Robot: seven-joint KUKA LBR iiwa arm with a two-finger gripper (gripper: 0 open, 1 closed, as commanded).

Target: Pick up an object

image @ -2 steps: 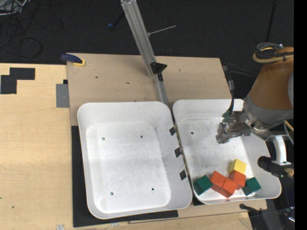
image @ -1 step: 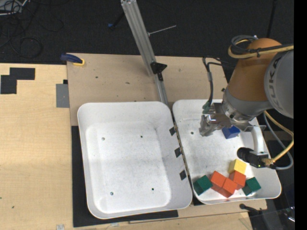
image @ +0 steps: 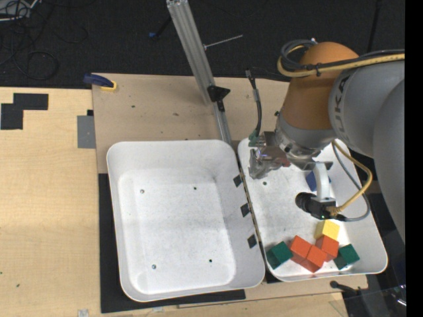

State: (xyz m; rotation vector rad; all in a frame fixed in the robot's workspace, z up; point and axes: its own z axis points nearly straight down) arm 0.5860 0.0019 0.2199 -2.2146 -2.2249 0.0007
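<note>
Blocks are clustered at the near end of the right bin (image: 370, 259): orange blocks (image: 310, 251) in the middle, yellow block (image: 329, 230) just behind, green blocks (image: 279, 253) on either flank. I read the gripper (image: 259, 166) at the far-left part of that bin, by the divider, nothing between its fingers; open or closed, I cannot tell. Pile lies well toward the near-right of it. Arm (image: 317, 104) reaches in from the right, wrist pitched down. Left bin (image: 125, 160) holds no blocks.
</note>
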